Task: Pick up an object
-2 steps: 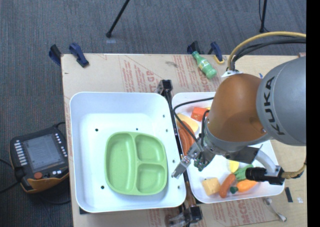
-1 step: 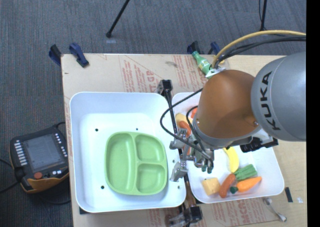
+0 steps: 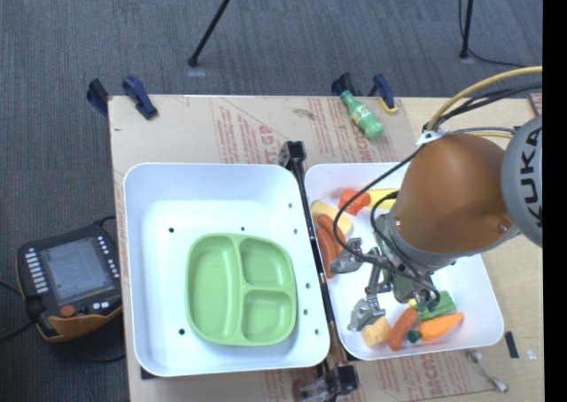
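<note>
The right white bin [image 3: 493,301] holds several toy foods. Two carrots [image 3: 403,328] [image 3: 440,327] lie near its front edge, with a yellow wedge [image 3: 376,332] and a green piece [image 3: 438,305] beside them. A long red-orange piece [image 3: 328,245] and yellow pieces [image 3: 323,212] lie along the bin's left side. My gripper [image 3: 365,312] hangs low in the front part of this bin, just above and left of the yellow wedge. The orange band and wrist hide the bin's middle. Nothing can be seen held.
The left white bin [image 3: 159,214] holds a green divided plate [image 3: 241,289]. A green toy bottle [image 3: 363,115] lies on the bench behind the right bin, near blue clamps [image 3: 383,90]. A teach pendant [image 3: 66,281] sits off the bench at left.
</note>
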Motion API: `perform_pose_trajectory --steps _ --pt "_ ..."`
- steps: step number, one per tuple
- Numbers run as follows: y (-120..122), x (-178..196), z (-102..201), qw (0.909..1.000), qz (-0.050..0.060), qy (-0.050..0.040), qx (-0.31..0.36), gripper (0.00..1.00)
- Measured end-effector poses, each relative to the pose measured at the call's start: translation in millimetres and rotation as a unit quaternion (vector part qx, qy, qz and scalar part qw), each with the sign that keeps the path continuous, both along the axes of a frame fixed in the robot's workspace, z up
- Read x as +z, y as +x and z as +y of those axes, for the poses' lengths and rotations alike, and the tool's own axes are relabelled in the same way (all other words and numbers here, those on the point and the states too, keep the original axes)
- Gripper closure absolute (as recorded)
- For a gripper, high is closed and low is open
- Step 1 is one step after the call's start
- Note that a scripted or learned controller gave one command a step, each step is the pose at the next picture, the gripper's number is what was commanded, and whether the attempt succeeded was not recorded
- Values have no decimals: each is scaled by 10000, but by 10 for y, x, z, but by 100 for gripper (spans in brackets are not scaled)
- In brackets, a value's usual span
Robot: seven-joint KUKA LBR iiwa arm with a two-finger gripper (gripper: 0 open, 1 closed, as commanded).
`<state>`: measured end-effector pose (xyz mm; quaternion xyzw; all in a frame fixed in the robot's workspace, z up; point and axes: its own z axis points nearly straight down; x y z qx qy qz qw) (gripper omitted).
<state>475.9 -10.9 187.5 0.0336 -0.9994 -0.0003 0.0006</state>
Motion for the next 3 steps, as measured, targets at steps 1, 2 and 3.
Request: perform_pose_trajectory --steps 1,2,3 --pt "255 1 -57 9895 -9 5 1444 0" --pt "128 1 -300 9650 -4 8 2621 0" --pt "283 -1005 -1027 9404 2 14 3401 0"
